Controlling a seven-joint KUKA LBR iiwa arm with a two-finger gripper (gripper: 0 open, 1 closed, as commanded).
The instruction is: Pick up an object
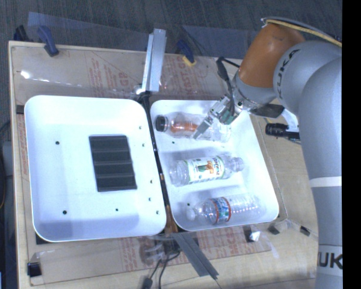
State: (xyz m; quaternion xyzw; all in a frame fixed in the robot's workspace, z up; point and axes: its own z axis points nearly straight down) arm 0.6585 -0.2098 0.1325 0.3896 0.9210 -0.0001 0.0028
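The two-finger gripper (206,127) hangs right of centre, jaw state unclear, over a small clear orange-tinted bottle (179,125); long axis horizontal, dark cap pointing left.

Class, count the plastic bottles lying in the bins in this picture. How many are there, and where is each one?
3, all lying in the right bin: the orange-tinted bottle at the far end beside the tool, the green-labelled bottle in the middle, the red-labelled bottle nearest.

The left bin (48,161) holds a ridged block (112,162) at its middle. In the right bin (262,179), three bottles lie: one far (179,126), one middle (206,169), one near (225,209).
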